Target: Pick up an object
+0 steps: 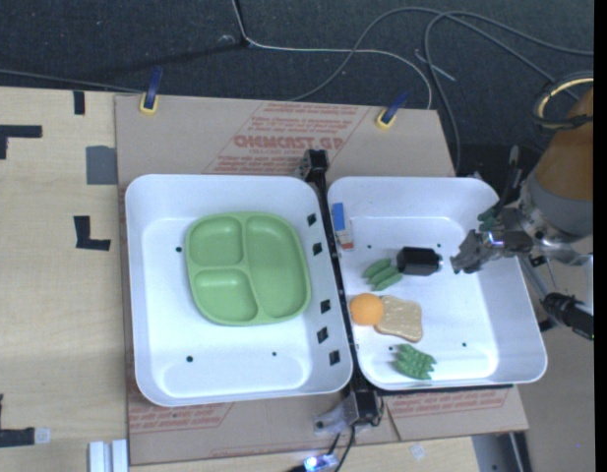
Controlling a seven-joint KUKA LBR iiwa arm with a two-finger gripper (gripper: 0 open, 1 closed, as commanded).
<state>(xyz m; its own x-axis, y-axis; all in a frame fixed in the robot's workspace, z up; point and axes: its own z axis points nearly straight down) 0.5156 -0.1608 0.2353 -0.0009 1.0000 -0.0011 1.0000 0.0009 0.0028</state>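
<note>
the pincer (472, 256) sits at the right side of the frame, just inside the right rim of the right bin (436, 190), low over the bin floor. whether its fingers are open or closed i cannot tell; they are small and dark against the arm, and nothing shows between them. the arm (564, 180) comes in from the right edge, with its orange band above the wrist.

the loose things lie in the right bin. a black block (417, 261) rests near the middle, just left of the pincer and apart from it. a green pod-like piece (382, 272) lies beside the block on its lower left. below them an orange ball (366, 310) touches a tan slice of toast (401, 318). a second green leafy piece (413, 363) lies near the lower rim. a small red, white and blue item (341, 230) stands against the left wall.

the left bin (160, 362) holds a green divided plate (249, 267), lying flat in its centre. both bins rest on a cardboard sheet (283, 131) on the bench (47, 313).
</note>
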